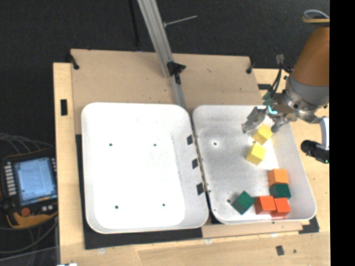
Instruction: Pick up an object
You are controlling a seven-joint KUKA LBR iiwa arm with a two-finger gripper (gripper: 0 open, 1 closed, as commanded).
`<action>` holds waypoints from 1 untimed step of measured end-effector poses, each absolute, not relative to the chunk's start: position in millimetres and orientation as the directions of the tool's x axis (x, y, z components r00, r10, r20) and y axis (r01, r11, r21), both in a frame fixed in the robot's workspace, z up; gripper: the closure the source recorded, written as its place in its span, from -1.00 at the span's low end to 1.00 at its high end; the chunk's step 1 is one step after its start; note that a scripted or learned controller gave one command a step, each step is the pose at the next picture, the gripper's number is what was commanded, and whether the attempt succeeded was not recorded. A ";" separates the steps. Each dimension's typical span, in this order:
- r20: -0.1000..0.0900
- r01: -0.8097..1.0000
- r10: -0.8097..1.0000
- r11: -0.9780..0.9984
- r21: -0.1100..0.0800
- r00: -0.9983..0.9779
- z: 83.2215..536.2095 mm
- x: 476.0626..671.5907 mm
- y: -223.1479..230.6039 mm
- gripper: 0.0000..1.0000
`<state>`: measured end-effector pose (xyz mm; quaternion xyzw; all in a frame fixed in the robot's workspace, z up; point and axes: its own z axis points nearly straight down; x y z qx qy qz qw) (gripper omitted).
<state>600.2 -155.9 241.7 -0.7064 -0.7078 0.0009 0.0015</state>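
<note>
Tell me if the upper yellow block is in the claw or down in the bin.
In the claw: the yellow block sits between its fingers, above the other yellow block.

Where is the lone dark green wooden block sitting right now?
The dark green wooden block lies near the right white bin's front edge, just left of the orange blocks.

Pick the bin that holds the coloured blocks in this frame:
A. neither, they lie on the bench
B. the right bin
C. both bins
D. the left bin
B: the yellow blocks, orange blocks and green blocks all lie inside the right bin, where the gripper hangs over the upper yellow block.
</note>
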 end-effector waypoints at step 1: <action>0.000 1.000 1.000 0.002 0.001 -0.002 244.3 601.0 -155.9 -1.00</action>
